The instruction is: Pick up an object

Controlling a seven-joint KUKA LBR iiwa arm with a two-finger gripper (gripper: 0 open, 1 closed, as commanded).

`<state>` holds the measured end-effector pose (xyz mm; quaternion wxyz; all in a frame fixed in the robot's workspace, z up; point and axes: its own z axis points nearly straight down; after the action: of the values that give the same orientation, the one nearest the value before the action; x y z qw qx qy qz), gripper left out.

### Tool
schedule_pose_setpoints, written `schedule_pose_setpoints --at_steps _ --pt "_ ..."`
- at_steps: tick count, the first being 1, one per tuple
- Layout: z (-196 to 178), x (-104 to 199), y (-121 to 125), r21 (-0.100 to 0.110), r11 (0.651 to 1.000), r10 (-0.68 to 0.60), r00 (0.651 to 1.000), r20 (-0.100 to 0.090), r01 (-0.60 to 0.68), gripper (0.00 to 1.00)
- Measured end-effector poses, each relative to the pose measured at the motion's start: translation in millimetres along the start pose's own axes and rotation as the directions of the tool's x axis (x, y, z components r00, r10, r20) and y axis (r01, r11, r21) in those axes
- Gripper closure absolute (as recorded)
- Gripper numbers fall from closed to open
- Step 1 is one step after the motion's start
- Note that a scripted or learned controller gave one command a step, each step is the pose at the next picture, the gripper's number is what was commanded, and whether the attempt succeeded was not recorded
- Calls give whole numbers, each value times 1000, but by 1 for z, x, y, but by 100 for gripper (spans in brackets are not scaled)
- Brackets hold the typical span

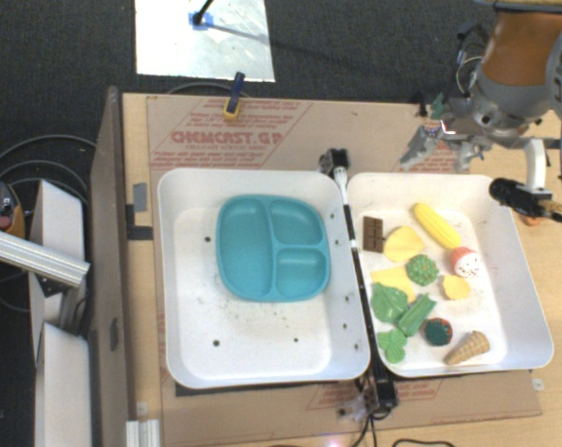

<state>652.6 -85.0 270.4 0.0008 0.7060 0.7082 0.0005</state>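
1. The gripper hangs above the far rim of the right bin, at about 1 o'clock of the view. Whether it is apart or together I cannot tell, because the picture is too small and blurred at that place.
2. No object is in it; all the toy foods lie in the right bin.
3. The nearest candidate, I judge, is the corn cob. It lies at about 6 o'clock from the gripper, near but apart from it.
4. The long axis of the corn cob runs from 10 o'clock to 4 o'clock, so a grasp should close across this line.
5. The cob almost touches a yellow piece at its 8 o'clock side; toward 1 o'clock the bin floor is open.
6. The left bin bears a teal plate.
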Motion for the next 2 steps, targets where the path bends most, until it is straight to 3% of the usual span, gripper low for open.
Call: schedule_pose_setpoints --at_steps 1,2 --pt "69 -64 -81 9 1000 8 1000 -1 -8 0" --pt "186 -70 -15 -9 1000 -3 1000 3 3 0"
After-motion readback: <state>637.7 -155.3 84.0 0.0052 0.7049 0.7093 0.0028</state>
